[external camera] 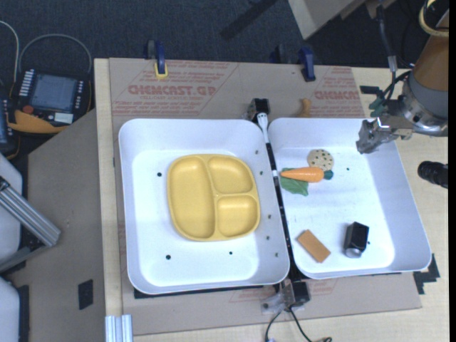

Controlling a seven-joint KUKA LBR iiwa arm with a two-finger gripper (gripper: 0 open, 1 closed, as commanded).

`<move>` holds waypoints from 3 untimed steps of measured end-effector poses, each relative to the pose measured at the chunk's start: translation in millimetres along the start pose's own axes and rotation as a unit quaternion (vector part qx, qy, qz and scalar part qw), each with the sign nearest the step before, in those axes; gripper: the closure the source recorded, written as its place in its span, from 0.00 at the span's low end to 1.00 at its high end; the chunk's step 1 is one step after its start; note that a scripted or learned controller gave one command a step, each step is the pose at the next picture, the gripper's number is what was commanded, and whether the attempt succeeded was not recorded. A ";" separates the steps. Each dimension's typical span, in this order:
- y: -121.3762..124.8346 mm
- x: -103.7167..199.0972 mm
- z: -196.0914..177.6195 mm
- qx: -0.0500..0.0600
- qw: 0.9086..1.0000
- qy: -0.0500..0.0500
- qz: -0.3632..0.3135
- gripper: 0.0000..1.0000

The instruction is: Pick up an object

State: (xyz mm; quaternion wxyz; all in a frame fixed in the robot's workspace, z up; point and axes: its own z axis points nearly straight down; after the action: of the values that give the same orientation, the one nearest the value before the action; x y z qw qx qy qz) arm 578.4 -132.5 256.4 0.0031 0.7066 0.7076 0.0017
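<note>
**Hovering Over the Right Bin's Far Edge**

Spread across the tabletop (214,84): two white bins side by side. Filled the left bin (142,212) with a yellow divided plate (212,196). Scattered in the right bin (388,191): a toy carrot (305,175) with green leaves near the inner wall, a speckled cookie (320,158) just behind it, a tan block (313,246) and a small black object (355,238) toward the front. Hung above the right bin's far right rim: the pincer (367,140), gripping nothing visible; open or closed, impossible to tell.

the arm (433,84) is cut off by the right edge; the gripper (368,137) is too small to read its fingers.
</note>
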 end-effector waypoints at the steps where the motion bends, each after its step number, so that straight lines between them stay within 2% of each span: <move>1: -2.8 56.8 14.3 0.004 1.000 0.002 -0.002 1.00; 3: -6.9 157.8 34.8 0.005 1.000 0.002 -0.002 1.00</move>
State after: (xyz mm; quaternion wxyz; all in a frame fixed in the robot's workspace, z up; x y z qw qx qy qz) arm 571.6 25.2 221.2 -0.0015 0.7053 0.7089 -0.0005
